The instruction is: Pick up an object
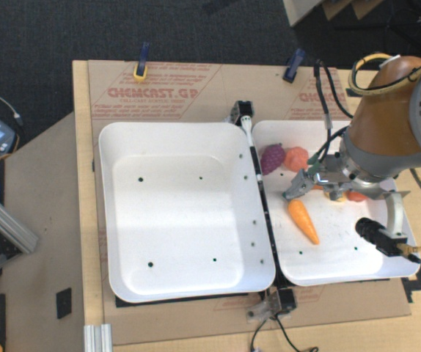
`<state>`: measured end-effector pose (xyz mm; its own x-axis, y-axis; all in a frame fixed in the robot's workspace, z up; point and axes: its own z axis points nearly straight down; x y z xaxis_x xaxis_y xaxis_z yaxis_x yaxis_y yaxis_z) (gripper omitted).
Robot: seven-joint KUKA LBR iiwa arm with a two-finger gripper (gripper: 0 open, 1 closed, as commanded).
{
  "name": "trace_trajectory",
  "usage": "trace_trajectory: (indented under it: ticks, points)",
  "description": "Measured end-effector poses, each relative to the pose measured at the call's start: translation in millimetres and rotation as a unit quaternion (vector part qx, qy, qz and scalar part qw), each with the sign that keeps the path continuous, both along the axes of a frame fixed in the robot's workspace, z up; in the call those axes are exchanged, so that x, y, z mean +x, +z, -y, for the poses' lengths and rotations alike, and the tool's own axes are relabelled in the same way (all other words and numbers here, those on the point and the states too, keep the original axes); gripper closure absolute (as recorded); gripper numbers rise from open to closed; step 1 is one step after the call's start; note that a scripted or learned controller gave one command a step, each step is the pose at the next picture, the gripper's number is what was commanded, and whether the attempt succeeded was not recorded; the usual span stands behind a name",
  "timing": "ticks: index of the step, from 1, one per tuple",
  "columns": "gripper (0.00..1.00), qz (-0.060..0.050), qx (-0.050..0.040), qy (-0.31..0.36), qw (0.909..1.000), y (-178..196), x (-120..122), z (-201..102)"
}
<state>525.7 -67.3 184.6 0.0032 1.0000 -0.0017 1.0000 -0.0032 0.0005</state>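
Cardboard (196, 79) lies under two white bins, with dark carpet (34, 35) beyond on the far side; left bin (174, 211) and right bin (342, 266) sit edge to edge, and all the action is on the right. The arm (390, 116) reaches in from the right, orange band and all, and the gripper (309, 188) hangs low over the middle of the right bin; whether it is released or clenched I cannot tell from this angle, and nothing shows plainly caught in it.

Candidates, then: a carrot (304, 221) lies on the bin floor just on the near side of the gripper, its tip pointing near and right; it is close, but I can't call it touching. A purple piece (272, 158) sits at the far left of that bin against its left wall, with a pinkish-orange piece (295, 158) touching it on the right; a small red thing (356, 195) peeks out from beneath the arm's end, mostly hidden.

So where do we stand? By my reading the approach is made and the gripper is down among the objects; the grasp isn't confirmed and the lift is all to come; every object I can see rests in the bin. The carrot looks the likeliest target, being nearest; that's a guess.
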Motion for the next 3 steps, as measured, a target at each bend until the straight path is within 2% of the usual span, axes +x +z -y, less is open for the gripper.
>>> trace_trajectory:
  ticks: [1,2,3]
  points:
    - [0.00,0.001,0.0009,0.007,1.0000,0.0,6.9,-112.9]
    - [0.00,0.007,-0.0003,0.002,1.0000,62.1,90.4,-85.5]
    - [1.00,0.002,0.0002,0.002,1.0000,68.5,86.8,-87.0]
